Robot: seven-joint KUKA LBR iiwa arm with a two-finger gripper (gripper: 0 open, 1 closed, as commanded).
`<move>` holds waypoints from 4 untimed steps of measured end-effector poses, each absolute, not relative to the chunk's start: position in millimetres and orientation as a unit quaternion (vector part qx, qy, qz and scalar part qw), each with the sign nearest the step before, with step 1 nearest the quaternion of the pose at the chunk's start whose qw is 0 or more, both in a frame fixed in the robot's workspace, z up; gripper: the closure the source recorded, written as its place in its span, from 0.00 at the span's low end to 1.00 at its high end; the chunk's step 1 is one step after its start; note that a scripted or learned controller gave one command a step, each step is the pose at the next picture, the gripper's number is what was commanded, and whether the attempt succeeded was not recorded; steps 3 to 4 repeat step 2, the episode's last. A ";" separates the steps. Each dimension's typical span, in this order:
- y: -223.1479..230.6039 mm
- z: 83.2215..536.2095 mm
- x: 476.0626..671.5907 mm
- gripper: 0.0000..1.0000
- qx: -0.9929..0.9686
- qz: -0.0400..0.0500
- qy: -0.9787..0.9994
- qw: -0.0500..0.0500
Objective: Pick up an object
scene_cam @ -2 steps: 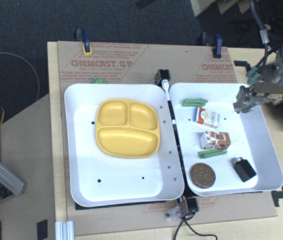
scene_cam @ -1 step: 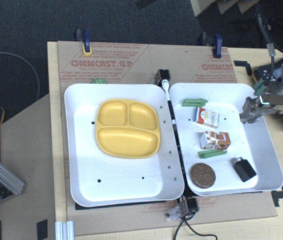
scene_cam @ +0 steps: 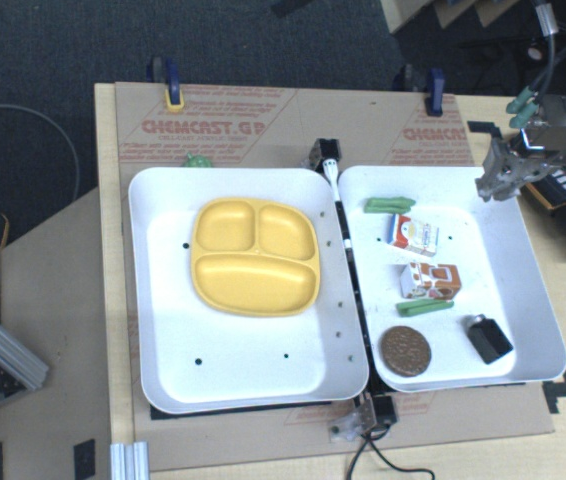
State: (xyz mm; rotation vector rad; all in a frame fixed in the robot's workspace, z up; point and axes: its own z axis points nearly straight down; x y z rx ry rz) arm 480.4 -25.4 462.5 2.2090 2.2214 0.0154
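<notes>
In the left half of the frame the left bin (scene_cam: 153, 268) holds a yellow divided plate (scene_cam: 255, 256), lying flat near its middle. Right of the dark seam, the right bin (scene_cam: 538, 268) carries the small pickable things: a green bean pod (scene_cam: 389, 204) near its upper left, a small red-and-white carton (scene_cam: 411, 234) just below it, a second small carton (scene_cam: 430, 281) lower still with another green pod (scene_cam: 424, 308) touching its lower edge, a brown round disc (scene_cam: 405, 351) at the bottom, and a black block (scene_cam: 489, 339) toward the lower right.

At the frame's upper right the gripper (scene_cam: 499, 183) hangs over the bin's upper right corner; whether it is open or closed I cannot tell, and nothing shows in its grasp. Every candidate lies left of and below it in the picture. The upper carton and upper pod look nearest; the pod's long axis runs nearly left-right, so a grasp would probably need to close across that axis.
</notes>
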 end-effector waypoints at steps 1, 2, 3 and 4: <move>49.0 441.4 478.9 1.00 0.704 -0.001 0.710 -0.002; 52.3 425.5 479.1 1.00 0.707 -0.002 0.708 -0.001; 52.3 425.5 479.1 1.00 0.707 -0.002 0.708 -0.001; 52.3 425.5 479.1 1.00 0.707 -0.002 0.708 -0.001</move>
